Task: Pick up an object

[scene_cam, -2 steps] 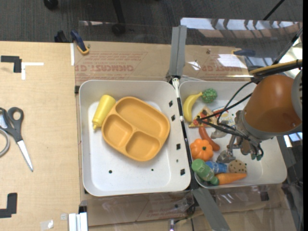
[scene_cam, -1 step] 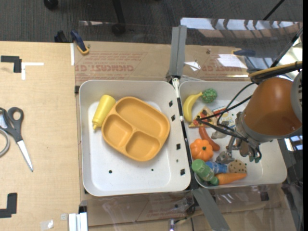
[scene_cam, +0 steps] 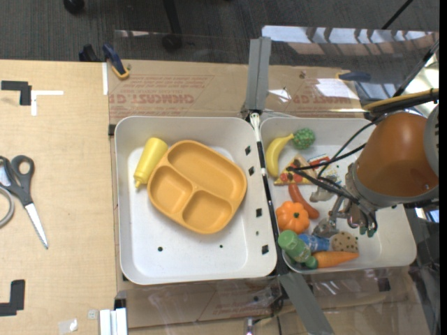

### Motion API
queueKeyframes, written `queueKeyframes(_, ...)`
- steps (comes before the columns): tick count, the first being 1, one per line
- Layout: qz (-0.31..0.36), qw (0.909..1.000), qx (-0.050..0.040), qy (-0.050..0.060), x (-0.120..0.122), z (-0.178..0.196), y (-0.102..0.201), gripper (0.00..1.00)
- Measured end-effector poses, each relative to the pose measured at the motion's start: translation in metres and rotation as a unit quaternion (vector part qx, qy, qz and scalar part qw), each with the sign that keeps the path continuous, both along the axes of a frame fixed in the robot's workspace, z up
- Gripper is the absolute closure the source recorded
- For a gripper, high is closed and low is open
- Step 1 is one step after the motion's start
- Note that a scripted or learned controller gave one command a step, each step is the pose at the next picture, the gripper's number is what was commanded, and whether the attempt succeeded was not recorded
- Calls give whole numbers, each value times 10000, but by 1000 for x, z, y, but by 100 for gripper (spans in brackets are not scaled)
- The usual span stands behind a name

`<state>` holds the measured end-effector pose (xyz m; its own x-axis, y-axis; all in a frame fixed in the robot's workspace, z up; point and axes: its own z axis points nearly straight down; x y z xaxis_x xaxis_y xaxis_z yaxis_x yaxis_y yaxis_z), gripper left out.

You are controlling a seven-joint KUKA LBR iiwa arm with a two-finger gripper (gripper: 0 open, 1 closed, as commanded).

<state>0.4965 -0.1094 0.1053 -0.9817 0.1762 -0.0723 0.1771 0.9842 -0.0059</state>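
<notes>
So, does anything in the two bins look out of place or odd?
Only slightly: the yellow divided plate lies askew in the left bin, with a yellow bottle tucked against its edge. The toy food is heaped together in the right bin.

Lighting: bright, even overhead illumination is covering the bench [scene_cam: 56,187].
White glare is reflecting off the clear sheeting [scene_cam: 335,37] behind the right bin's [scene_cam: 398,257] far edge. The left bin [scene_cam: 188,257] is showing soft, short shadows beneath the yellow tray [scene_cam: 198,185]. The arm's orange band [scene_cam: 398,155] is casting shade over the right bin's right side. Small items there are rendering slightly soft; focus elsewhere is staying adequate.
</notes>
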Motion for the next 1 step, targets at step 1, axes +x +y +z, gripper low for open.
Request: queueKeyframes(1, -237, 9997, 6, 2, 0, 0, 5, 0)
